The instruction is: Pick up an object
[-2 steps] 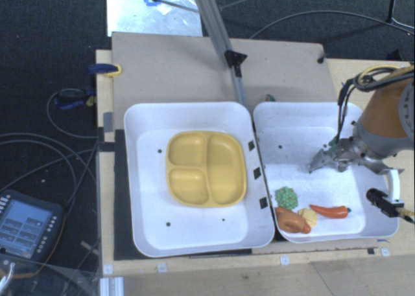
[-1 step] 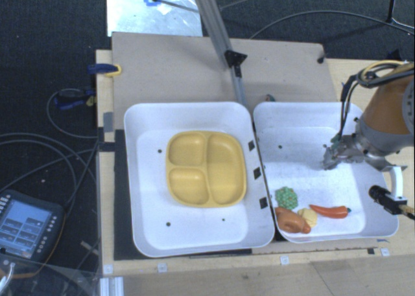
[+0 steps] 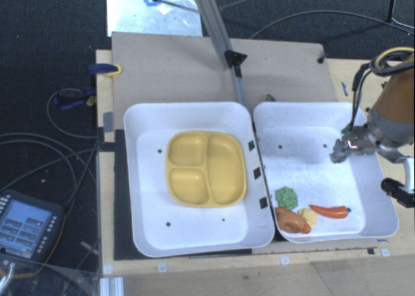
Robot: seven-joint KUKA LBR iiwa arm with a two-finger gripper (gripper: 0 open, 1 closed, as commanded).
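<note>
The gripper (image 3: 342, 151) hangs over the right bin's (image 3: 305, 126) right edge, probably carrying nothing; I can't tell its spread. The carrot (image 3: 329, 211) lies near the front edge: next, reach forward and descend.

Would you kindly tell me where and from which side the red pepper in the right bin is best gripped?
Probably at its middle, from straight above, closing across its narrow width. The red pepper lies flat and lengthwise left to right in the right bin, with bare floor in front and behind, while the other food crowds its left end.
</note>
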